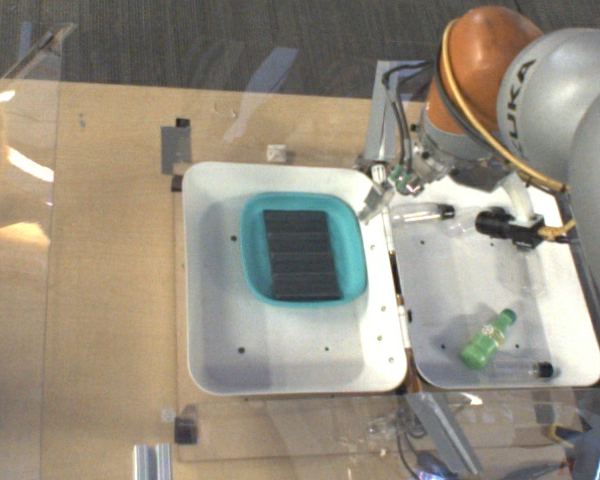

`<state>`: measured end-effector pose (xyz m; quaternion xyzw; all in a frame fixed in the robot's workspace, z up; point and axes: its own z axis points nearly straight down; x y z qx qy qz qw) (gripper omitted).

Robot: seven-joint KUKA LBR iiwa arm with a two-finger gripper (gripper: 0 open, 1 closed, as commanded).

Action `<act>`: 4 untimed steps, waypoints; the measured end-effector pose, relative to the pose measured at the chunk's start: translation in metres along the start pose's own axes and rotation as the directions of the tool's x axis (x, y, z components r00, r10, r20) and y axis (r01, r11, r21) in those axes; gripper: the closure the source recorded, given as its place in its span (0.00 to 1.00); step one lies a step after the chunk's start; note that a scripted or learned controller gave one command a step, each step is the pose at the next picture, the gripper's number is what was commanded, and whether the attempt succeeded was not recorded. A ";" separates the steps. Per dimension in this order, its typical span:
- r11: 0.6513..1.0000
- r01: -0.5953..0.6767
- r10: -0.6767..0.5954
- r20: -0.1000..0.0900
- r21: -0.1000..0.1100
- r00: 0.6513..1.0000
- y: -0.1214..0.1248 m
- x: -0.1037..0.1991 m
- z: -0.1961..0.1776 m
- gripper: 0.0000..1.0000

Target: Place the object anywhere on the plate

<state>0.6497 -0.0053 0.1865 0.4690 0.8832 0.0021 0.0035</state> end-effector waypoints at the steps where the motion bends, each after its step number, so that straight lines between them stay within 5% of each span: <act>1: 1.000 0.008 -0.008 -0.001 0.001 1.000 0.003 0.043 0.000 0.00; 2: 0.994 0.113 -0.113 0.001 0.000 0.994 0.011 -0.018 -0.034 0.00; 4: 0.997 0.079 -0.079 -0.001 0.000 0.997 -0.001 0.010 -0.031 0.00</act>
